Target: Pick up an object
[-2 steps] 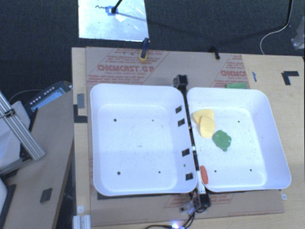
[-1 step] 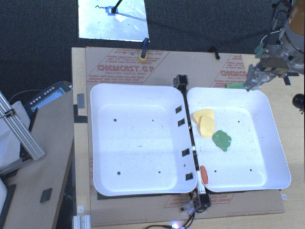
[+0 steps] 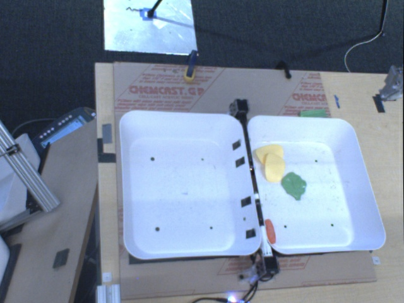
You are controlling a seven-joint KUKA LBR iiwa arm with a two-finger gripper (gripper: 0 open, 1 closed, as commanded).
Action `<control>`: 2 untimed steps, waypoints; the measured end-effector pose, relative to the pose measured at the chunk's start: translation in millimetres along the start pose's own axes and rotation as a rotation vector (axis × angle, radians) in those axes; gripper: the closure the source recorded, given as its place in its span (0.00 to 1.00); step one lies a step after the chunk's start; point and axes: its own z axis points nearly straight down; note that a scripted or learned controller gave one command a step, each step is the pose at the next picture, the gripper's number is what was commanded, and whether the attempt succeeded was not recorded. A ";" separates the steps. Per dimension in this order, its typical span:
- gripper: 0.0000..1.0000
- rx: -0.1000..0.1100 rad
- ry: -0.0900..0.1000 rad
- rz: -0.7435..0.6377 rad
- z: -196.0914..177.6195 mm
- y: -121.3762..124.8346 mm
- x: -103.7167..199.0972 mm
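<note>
Yellow, flat and soft-edged, two pale pieces (image 3: 271, 161) lie overlapping in the right bin (image 3: 353, 188); the farther one looks squarish, the nearer one rounder, and they touch each other. They sit close to the divider (image 3: 252, 182), the dark strip with black clips where the two bins meet. Just beside the nearer yellow piece, on its side away from the divider, lies a green object (image 3: 294, 185) with a lumpy, irregular outline and a matte, leaf-like colour; whether it touches the yellow piece cannot be told. A small orange-red object (image 3: 270, 231), narrow and elongated, rests against the divider at the near end of the right bin, well apart from the green one. The left bin (image 3: 183, 188) shows its white floor with a few small dark dots. Both bins rest on a brown cardboard sheet (image 3: 164, 87) printed with red lettering. The gripper's state cannot be told from this view.
</note>
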 end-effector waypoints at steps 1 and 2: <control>1.00 -0.009 0.000 -0.013 -82.1 58.2 -22.0; 1.00 -0.002 0.006 -0.015 -108.1 19.2 17.9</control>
